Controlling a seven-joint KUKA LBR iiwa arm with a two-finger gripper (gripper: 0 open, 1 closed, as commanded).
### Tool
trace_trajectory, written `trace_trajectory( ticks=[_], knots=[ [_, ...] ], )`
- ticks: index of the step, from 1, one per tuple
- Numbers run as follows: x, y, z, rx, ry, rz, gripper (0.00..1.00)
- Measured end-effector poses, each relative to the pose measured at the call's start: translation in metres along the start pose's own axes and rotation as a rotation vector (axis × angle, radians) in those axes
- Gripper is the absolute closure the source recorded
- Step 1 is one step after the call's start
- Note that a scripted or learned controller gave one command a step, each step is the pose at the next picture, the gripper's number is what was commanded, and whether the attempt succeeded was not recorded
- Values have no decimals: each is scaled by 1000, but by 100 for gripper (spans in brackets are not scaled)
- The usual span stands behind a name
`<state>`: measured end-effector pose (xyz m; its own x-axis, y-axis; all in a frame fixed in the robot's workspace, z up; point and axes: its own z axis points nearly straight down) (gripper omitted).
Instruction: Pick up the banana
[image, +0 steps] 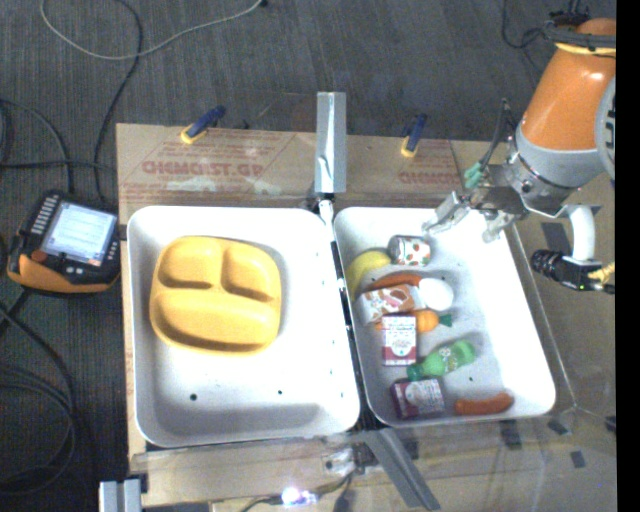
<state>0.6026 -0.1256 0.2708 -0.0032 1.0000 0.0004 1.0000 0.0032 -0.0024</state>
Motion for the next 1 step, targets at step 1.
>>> trace_trajectory(
  ticks=[1],
  knots=[
    [4,2,-21,-1,-3,-102,0]
  ],
)
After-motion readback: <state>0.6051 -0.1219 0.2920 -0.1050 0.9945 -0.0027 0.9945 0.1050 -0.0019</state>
